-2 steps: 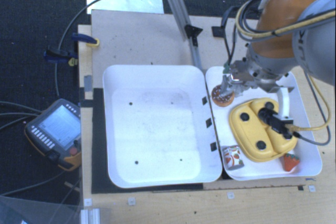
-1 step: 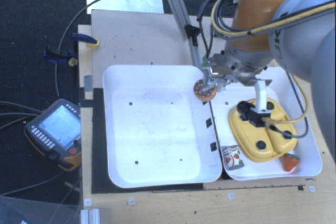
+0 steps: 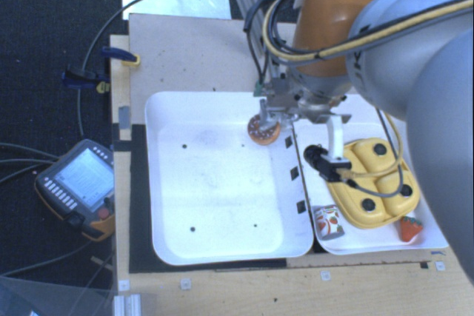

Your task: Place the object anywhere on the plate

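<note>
While the arm (image 3: pixel 400 41) reaches in from the right, the gripper (image 3: pixel 268 115) sits low over the left bin (image 3: pixel 215 233), near that bin's far right corner. Donut (image 3: pixel 263 131), brown with sprinkles, lies directly under the gripper, at the fingertips, on or just above the bin floor close to the right wall. Wrist body hides the fingers, so can't tell how far they're spread or whether the donut is actually between them. Touching vs. just above: can't tell either.

Yellow plate (image 3: pixel 374 185), with compartments, is in the right bin (image 3: pixel 370 244), well apart from the donut, with the divider between the bins in between. Part of the plate is covered by a black and white fitting on the arm. Small can (image 3: pixel 328 222) stands at the right bin's near left corner, just beside the plate. Strawberry (image 3: pixel 409 229) lies at the plate's near right edge, by the bin's near wall.
</note>
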Controlling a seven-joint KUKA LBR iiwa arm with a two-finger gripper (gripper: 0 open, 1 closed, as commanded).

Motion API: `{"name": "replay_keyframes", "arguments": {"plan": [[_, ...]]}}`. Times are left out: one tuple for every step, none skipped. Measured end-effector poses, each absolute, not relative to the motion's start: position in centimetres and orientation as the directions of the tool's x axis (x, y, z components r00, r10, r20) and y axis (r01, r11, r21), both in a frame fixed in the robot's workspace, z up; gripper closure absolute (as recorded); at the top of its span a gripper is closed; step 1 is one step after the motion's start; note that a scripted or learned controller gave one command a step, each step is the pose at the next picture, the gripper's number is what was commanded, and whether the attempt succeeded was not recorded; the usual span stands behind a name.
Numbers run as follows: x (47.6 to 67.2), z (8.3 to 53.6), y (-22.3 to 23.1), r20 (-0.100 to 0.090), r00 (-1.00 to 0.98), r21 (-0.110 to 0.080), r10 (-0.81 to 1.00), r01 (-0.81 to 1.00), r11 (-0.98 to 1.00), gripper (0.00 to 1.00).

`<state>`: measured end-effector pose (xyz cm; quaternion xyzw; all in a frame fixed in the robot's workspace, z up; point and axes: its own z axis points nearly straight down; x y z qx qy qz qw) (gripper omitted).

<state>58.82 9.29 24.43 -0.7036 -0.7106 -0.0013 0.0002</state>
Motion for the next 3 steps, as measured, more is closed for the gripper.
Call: {"name": "replay_keyframes", "arguments": {"plan": [[59.62, 22.54, 15.13, 0.002, -0.01, 0.001, 1.0, 1.0, 0.01, 1.0], [59.93, 23.0, 15.94, 0.001, -0.006, 0.002, 1.0, 1.0, 0.006, 1.0], [59.91, 22.98, 15.9, 0.0, -0.005, 0.001, 1.0, 1.0, 0.005, 0.0]]}}
